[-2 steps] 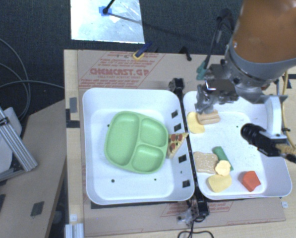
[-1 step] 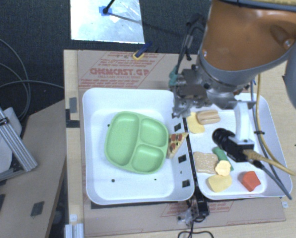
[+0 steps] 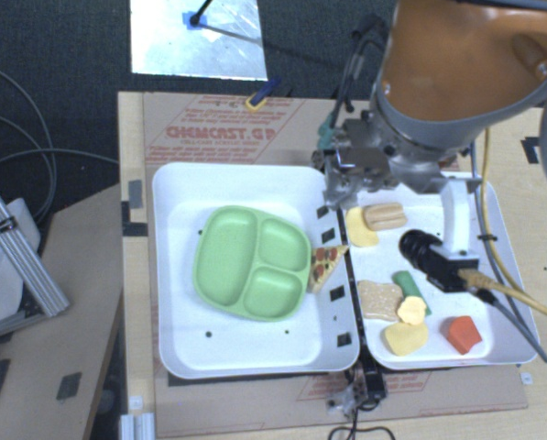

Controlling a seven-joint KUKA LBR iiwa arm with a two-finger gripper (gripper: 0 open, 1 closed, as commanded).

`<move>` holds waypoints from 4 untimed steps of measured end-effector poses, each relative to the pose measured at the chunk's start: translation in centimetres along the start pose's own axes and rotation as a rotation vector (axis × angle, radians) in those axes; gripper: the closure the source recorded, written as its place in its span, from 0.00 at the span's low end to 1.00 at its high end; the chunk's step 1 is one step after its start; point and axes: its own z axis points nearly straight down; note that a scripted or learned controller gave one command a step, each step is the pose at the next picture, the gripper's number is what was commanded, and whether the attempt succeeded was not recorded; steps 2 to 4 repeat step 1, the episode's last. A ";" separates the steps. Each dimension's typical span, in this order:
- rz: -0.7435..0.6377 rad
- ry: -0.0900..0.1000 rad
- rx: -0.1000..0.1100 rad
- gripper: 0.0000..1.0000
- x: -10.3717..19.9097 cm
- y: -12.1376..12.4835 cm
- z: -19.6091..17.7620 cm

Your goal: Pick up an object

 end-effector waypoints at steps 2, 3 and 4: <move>-0.006 0.001 -0.003 1.00 0.0 0.1 -1.1; -0.006 0.001 -0.003 1.00 0.0 0.1 -1.1; -0.006 0.001 -0.003 1.00 0.0 0.1 -1.1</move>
